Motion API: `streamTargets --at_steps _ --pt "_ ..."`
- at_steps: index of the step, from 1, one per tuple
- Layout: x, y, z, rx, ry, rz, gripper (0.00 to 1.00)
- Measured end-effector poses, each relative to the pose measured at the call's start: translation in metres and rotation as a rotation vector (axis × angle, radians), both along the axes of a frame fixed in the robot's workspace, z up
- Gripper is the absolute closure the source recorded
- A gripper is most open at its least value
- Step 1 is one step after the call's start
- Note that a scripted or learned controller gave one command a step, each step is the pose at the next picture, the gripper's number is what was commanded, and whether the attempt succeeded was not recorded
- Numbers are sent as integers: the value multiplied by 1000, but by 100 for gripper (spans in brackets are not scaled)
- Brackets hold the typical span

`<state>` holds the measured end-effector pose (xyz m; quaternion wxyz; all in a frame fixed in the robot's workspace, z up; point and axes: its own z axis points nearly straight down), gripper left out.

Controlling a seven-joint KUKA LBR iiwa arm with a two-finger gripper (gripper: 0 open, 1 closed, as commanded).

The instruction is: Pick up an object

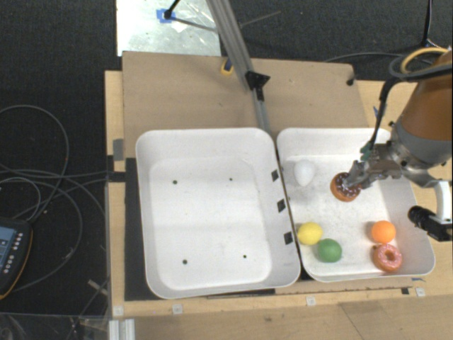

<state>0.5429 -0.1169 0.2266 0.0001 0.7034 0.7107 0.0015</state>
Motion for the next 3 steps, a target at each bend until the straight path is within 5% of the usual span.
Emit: streamTargets --at_steps 3 --pt "30 173 8 1 0 1 100"
